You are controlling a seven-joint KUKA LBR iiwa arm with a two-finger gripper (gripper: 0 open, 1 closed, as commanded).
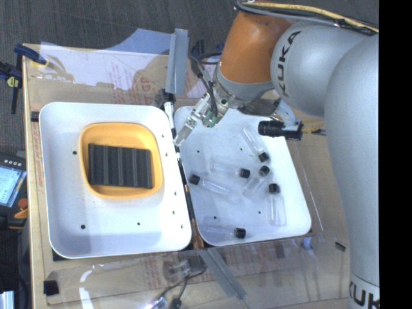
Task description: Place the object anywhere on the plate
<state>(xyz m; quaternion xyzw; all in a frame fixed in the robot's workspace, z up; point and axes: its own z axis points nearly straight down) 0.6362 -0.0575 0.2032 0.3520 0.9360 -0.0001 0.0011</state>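
Observation:
A yellow plate (118, 134) with a dark ridged insert (121, 165) lies in the left white bin (58, 224). Several clear vials with black caps lie scattered in the right white bin (293, 227), among them one (214, 186) near its left wall, one (253, 144) at the upper middle and one (277, 208) at the right. My gripper (196, 122) hangs over the right bin's upper left corner, close to the wall between the two bins and to the right of the plate. Nothing clearly shows in its grasp.
The big grey arm with its orange band (254, 40) covers the upper right of the view and part of the right bin. A grey bar (176, 60) stands behind the bins. Papers cover the bench, and a handheld device (9, 182) sits at the far left.

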